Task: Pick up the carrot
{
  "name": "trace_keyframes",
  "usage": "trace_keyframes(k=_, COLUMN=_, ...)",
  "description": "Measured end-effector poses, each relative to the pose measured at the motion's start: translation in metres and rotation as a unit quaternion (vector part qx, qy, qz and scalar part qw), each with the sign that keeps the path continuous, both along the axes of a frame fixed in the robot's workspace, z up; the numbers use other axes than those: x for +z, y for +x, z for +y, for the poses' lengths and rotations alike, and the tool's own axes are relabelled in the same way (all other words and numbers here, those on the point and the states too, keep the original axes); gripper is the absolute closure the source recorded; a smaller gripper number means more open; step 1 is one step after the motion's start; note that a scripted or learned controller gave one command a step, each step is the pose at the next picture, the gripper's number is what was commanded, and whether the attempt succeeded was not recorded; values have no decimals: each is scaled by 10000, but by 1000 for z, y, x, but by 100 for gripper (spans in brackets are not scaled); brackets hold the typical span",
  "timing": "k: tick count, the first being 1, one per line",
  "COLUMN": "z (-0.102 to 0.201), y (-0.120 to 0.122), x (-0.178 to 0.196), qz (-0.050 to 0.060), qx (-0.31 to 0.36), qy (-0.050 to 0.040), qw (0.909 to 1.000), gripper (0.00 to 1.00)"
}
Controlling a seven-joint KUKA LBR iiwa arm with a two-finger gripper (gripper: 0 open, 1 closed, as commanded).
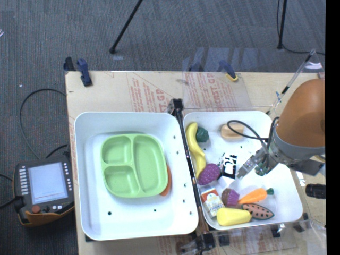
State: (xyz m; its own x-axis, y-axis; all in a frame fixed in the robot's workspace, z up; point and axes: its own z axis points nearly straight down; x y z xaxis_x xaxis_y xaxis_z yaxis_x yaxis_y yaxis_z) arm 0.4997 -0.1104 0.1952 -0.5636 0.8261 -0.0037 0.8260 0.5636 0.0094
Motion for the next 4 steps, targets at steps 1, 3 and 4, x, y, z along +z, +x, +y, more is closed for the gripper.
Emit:
trace_keyframes(k=1, z=-2, y=-4, x=-5, qz=62, qx=-28, qy=-3, qw=10000, gripper=0)
trace_keyframes(k=3, z=-62, y=-22, x=-87, qz=58, qx=-346, qy=3, qw=9994, gripper=100)
trace_keyframes(k=4, z=-56, y=-16, x=-100, qz=-59, qx=-3129, qy=24, qw=9498, gripper=100)
